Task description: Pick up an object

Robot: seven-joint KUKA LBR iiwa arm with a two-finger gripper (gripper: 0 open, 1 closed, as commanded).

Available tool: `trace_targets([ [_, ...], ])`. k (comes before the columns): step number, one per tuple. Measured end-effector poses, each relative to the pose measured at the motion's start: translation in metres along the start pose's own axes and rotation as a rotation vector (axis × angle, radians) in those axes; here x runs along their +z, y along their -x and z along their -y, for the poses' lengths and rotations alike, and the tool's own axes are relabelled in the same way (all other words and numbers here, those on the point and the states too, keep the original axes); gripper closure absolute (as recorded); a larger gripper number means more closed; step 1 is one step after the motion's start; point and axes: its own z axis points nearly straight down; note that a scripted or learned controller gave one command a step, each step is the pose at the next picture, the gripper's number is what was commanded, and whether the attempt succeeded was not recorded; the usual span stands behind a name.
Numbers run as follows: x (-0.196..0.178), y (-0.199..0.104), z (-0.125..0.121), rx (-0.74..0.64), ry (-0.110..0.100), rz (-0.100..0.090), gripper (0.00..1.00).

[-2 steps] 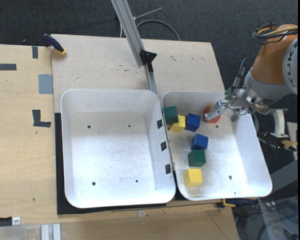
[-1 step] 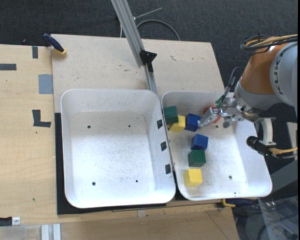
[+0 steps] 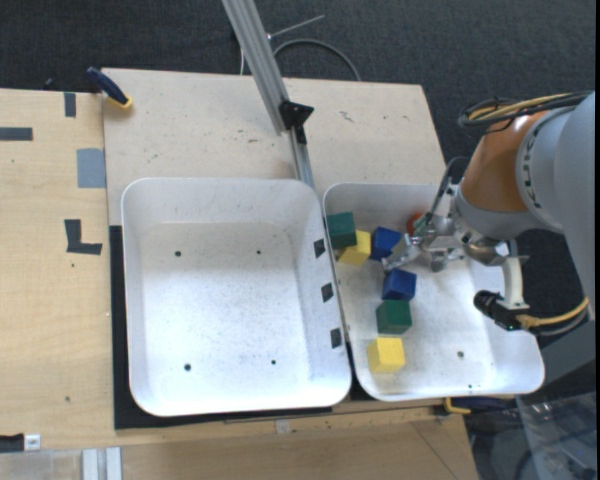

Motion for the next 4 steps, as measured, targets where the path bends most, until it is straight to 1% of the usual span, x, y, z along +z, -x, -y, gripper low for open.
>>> trace_targets([
  [1,-0.013,0.000,-0.001,-0.001,0.004,-0.001,1.00],
  [2,-0.077,-0.002,-0.002,0.000,0.012,0.002,1.00],
  [3,-0.138,0.004,0.002,0.001,0.013,0.002,1.00],
  [4,-0.179,0.004,0.001,0.000,0.011,0.002,1.00],
])
